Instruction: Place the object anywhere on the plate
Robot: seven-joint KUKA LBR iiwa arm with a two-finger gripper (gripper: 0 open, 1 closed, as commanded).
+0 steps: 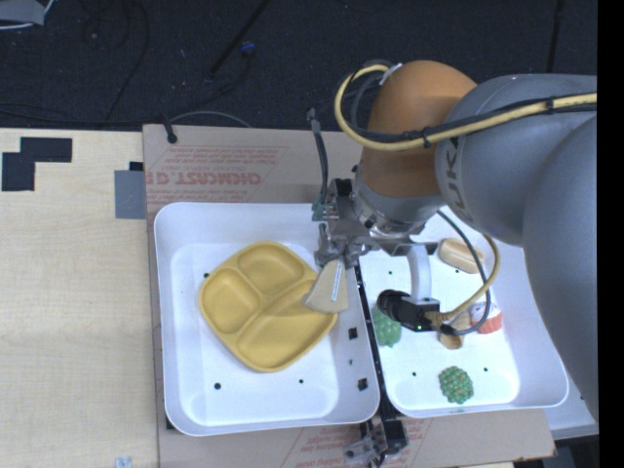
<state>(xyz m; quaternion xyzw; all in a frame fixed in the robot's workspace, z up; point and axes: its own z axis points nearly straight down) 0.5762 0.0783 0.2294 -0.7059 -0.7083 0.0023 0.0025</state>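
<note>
- The view looks down on two white bins. The left bin (185, 261) has a yellow plate (255, 305) in it, with three dips.
- The arm (507, 164) comes in from the right. Its gripper (336, 256) hangs over the right edge of the plate, near the wall where the bins meet.
- A flat tan wedge (329, 289) sits at the tip of the gripper. It looks pinched between the fingers, which are closed down narrow on its top end.
- The wedge points down and tilts a bit. Its low end is over the plate's right side, or touching it; the view does not make that clear.
- The wedge looks light, thin and stiff, like a slice of toy food. It may be smooth, so it could slip or swing if held only by the tip. A hold nearer its middle, across the flat sides, would be safer.
- The right bin (526, 378) holds a green bumpy ball (454, 383), a green piece (388, 330) by a black part, a tan roll (460, 255) and a red and white bit (490, 320).
</note>
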